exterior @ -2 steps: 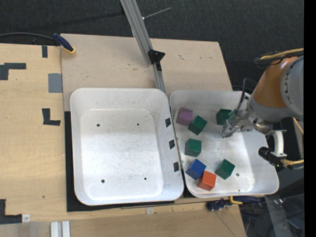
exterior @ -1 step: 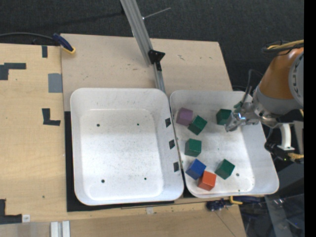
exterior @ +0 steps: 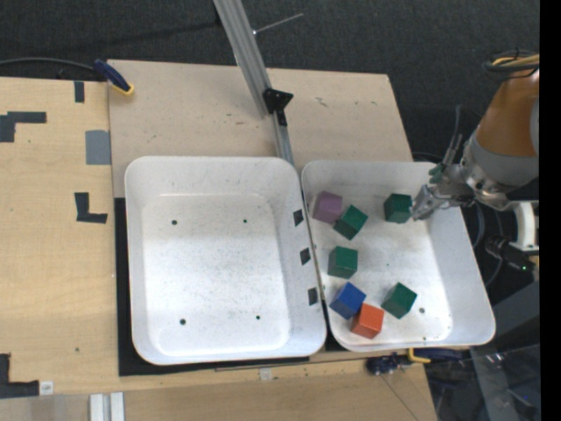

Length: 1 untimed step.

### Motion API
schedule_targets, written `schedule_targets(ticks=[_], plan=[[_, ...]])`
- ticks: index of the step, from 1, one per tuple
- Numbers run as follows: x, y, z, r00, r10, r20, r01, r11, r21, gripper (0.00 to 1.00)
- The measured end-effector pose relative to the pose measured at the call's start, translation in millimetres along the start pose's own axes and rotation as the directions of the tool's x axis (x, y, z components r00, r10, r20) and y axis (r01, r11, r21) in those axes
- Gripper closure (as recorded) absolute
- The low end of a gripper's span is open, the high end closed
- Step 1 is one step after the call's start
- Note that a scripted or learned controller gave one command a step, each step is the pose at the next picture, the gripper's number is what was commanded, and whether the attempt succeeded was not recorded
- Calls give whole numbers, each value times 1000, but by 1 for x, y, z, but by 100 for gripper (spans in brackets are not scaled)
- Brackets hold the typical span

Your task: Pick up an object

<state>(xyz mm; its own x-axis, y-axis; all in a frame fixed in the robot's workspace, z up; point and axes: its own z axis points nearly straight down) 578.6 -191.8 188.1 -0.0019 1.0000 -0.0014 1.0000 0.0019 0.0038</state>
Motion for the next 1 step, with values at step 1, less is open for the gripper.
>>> schedule_targets(ticks=[1], plan=[[0, 2, -53, 1000, 0, 0, 0, 1000, -1, 100]])
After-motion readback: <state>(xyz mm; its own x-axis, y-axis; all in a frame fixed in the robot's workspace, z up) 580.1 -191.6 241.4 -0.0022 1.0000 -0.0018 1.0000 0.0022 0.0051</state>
